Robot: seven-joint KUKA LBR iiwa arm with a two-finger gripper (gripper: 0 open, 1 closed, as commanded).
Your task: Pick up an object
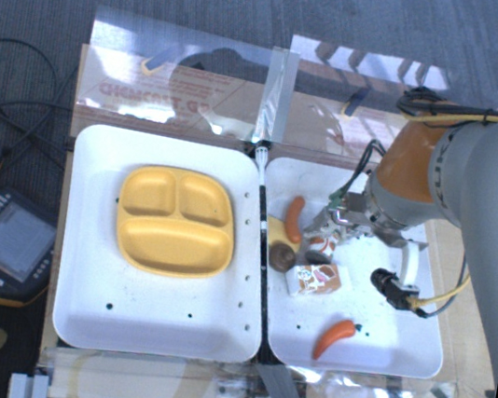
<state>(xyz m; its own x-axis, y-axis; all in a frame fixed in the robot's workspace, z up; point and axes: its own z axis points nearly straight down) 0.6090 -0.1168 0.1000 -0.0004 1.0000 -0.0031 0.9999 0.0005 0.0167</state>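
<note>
At about five o'clock in the right bin (421, 359), nearest the camera, an orange chili-shaped toy (333, 338) lies tilted, alone on bare white floor and well apart from everything else. Further in, toward the bin's middle, a small printed packet (314, 278) sits with a dark brown rounded piece (281, 256) just beside it at nine o'clock, close to the wall shared with the left bin (70, 305). Beyond those, an orange sausage-shaped toy (294, 219) lies nearly upright in the picture, near the same wall.

The claw (325, 239) hangs low over this cluster, between the sausage toy and the packet, with the orange-banded arm (415, 165) reaching in from three o'clock. Its tip is a tangle of dark and pale parts against the clutter, so I cannot tell how far it is spread, nor whether anything sits inside it.

In the left bin a yellow divided tray (175, 221) rests flat at the centre, far from the claw.

Any of the loose toys would serve as the thing to lift; the packet and the sausage toy are the closest. The risk, as I judge it, comes from crowding: a descent here could land on two pieces at once, nudge the brown piece against the wall, or close on the packet's edge so that it slips free on the lift. The black cable (395, 289) dangling at the wrist might also brush the packet aside.
</note>
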